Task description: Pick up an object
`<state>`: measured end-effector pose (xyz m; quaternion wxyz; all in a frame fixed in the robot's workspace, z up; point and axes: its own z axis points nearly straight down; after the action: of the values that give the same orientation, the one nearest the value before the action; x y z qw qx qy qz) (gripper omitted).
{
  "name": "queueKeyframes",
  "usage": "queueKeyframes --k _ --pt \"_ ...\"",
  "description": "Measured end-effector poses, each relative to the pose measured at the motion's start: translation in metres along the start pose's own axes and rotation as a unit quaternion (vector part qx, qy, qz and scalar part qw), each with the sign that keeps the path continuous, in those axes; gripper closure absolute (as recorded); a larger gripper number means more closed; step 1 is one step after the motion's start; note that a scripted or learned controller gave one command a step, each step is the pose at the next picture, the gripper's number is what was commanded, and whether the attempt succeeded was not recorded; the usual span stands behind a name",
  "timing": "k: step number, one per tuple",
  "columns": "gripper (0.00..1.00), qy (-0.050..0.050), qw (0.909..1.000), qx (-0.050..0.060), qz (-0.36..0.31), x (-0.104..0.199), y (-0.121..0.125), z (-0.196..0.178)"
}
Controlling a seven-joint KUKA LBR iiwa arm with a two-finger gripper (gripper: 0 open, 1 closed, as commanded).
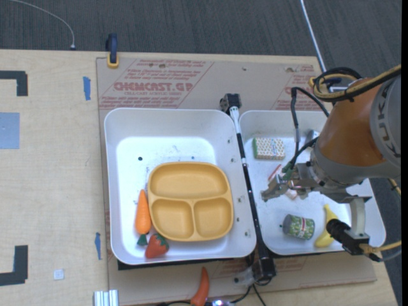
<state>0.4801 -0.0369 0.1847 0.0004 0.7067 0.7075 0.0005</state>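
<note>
Over the right bin (376, 231), the hand (275, 187) hovers near a green can (298, 227).

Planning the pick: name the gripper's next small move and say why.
Probably descend a little while shifting toward the green can. The gripper hangs over bare floor of the right bin, the can lies just below-right in the view, and nothing shows between the fingers.
</note>
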Motion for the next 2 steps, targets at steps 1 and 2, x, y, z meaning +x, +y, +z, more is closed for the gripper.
queueKeyframes --k 1,2 --pt "0.0 0.0 1.0 0.002 0.001 -0.0625 -0.0018 0.0843" --pt "0.0 0.0 1.0 -0.001 0.003 -0.0575 0.0 0.094"
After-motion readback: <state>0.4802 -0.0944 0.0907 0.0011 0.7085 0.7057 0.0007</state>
